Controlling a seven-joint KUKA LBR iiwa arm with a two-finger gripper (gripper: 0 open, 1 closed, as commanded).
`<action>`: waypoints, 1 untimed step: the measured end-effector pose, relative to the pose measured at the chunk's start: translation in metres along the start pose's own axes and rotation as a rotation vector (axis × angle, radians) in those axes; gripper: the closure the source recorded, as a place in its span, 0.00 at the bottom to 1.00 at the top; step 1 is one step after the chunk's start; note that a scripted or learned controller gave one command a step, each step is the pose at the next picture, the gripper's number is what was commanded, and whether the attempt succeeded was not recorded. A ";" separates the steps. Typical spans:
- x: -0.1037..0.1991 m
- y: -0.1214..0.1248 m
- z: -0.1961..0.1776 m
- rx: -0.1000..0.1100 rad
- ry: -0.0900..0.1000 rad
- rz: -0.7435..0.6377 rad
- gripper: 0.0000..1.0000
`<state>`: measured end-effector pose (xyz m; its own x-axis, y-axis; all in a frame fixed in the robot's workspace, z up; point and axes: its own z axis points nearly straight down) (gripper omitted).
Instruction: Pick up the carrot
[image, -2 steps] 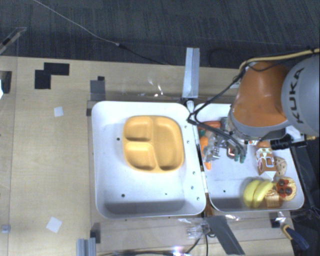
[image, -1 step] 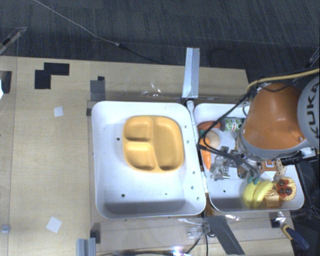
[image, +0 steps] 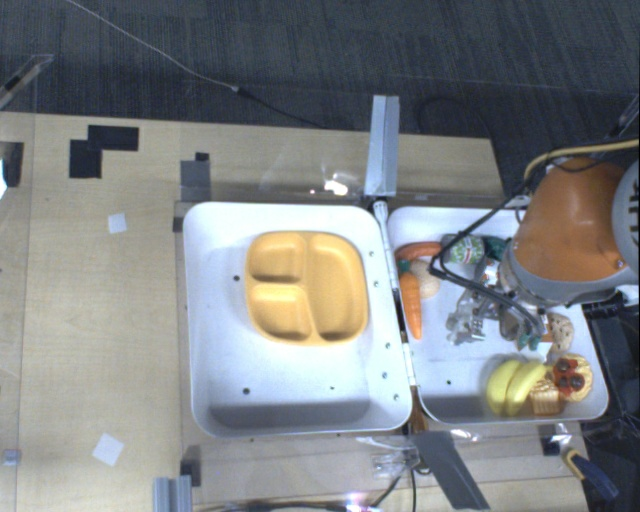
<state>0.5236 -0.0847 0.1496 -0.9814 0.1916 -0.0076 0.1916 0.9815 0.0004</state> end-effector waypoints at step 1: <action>0.000 0.001 -0.001 -0.001 -0.001 -0.002 0.00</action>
<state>0.5241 -0.0833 0.1503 -0.9819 0.1893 -0.0088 0.1893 0.9819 0.0014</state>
